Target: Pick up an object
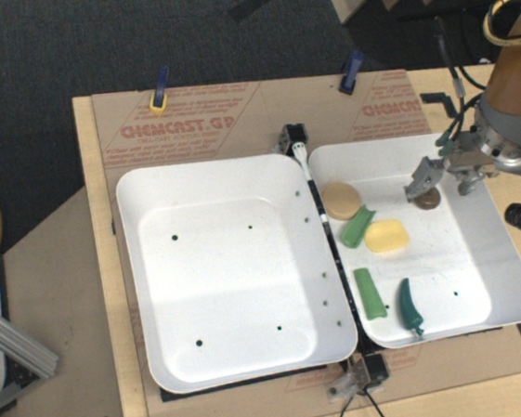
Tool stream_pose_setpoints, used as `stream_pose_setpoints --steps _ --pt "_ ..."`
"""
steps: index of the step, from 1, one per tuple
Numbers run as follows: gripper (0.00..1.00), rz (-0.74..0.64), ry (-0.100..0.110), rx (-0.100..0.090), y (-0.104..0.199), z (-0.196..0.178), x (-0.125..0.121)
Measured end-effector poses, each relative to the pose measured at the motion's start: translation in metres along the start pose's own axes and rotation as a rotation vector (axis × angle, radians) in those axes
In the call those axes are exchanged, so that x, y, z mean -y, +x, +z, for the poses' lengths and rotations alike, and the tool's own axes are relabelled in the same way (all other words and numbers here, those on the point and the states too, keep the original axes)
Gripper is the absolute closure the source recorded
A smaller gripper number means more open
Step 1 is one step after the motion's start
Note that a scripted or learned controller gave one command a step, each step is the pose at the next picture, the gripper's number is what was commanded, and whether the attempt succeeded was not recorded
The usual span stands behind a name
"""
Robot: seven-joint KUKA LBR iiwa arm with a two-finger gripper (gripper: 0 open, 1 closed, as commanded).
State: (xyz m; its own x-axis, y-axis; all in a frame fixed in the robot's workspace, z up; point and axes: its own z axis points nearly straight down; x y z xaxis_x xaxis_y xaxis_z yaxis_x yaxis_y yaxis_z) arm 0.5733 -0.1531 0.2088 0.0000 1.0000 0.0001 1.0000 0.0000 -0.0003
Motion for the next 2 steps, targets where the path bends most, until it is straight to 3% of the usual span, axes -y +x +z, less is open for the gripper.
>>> stream_pose_setpoints --steps 1,2 --pt "0.0 0.003 -0.02 0.011 -0.06 -0.142 -0.039" --pt "0.0 0.003 -0.017 0.007 -0.062 -0.259 0.033"
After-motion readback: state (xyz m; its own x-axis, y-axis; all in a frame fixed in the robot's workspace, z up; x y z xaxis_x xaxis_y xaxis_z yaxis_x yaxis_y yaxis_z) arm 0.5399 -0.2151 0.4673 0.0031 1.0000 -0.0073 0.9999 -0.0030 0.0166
